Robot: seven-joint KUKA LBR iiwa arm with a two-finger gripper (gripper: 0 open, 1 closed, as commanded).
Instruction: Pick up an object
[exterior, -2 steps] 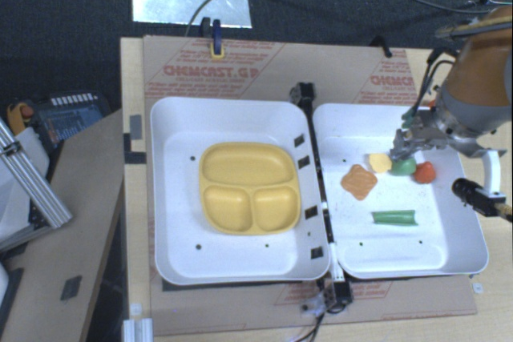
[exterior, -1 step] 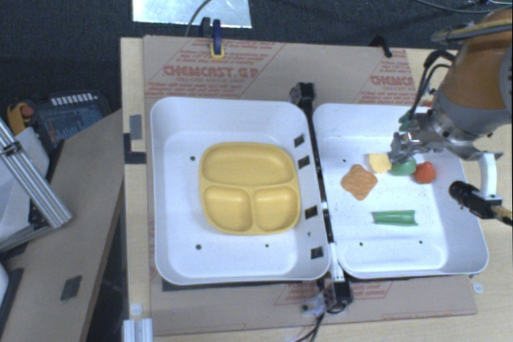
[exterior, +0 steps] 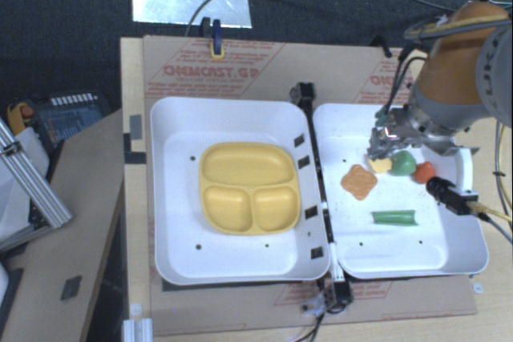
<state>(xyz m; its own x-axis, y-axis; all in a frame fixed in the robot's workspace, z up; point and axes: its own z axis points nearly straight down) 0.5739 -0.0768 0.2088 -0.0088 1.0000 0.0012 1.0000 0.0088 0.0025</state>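
Note:
The right bin [exterior: 401, 256] holds several small toy foods. An orange waffle-like piece [exterior: 358, 182] lies left of centre, and a flat green pod [exterior: 394, 216] lies nearer the front. A small yellow piece [exterior: 380, 165], a round green piece [exterior: 404, 162] and a red-orange piece [exterior: 424, 171] huddle together toward the bin's far right. My gripper [exterior: 385, 145] hangs low over that cluster, right above the yellow piece, and its tip hides part of it. I see nothing lifted off the bin floor.
The left bin [exterior: 172, 172] carries a yellow divided plate [exterior: 244, 187] in its middle. A black ridge [exterior: 314, 164] separates the two bins. The arm's orange and grey body [exterior: 465, 68] looms over the right bin's far right corner.

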